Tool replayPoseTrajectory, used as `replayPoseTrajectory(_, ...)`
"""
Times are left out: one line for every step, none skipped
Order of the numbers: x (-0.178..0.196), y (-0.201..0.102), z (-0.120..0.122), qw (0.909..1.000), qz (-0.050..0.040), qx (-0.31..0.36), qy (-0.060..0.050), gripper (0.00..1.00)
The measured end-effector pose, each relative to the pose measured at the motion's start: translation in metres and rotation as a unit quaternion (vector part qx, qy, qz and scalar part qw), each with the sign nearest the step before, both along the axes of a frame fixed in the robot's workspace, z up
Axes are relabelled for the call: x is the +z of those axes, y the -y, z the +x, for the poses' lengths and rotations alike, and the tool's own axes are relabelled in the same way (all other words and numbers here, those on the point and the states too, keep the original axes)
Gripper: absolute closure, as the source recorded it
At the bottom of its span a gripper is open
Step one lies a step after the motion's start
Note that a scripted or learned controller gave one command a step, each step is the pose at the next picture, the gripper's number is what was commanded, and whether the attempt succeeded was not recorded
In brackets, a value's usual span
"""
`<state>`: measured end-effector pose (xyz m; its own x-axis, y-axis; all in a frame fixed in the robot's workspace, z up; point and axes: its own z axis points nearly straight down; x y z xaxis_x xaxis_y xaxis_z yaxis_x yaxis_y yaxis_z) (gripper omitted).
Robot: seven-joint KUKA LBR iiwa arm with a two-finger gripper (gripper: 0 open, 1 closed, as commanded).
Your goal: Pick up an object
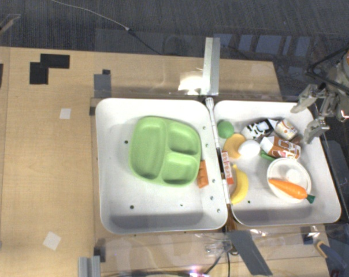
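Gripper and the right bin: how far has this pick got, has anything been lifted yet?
Nothing looks done: the gripper sits at the right bin's top right corner with nothing between its fingers. In hand: only its position by the clutter. The carrot lies across the white bowl, and the banana lies in the bin. Left: descend, close on one item, lift.

1. Wooden bench [41,172] spans the left and centre of the frame; black patches [47,67] at upper left.
2. Dark carpet [163,4] along the top, crossed by a thin pale cable [76,6].
3. Upright grey metal post [211,65] at upper centre, behind the seam between the bins.
4. Small pale squares [65,113] on the bench, left side.
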<state>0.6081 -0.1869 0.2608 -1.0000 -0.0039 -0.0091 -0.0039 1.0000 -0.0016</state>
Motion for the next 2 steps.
replayPoseTrajectory(-0.122,-0.040,-0.028,0.9983,0.0021,0.058,-0.006,0.00)
replayPoseTrajectory(-0.166,-0.069,-0.064,1.0000,0.0003,-0.005,0.001,0.00)
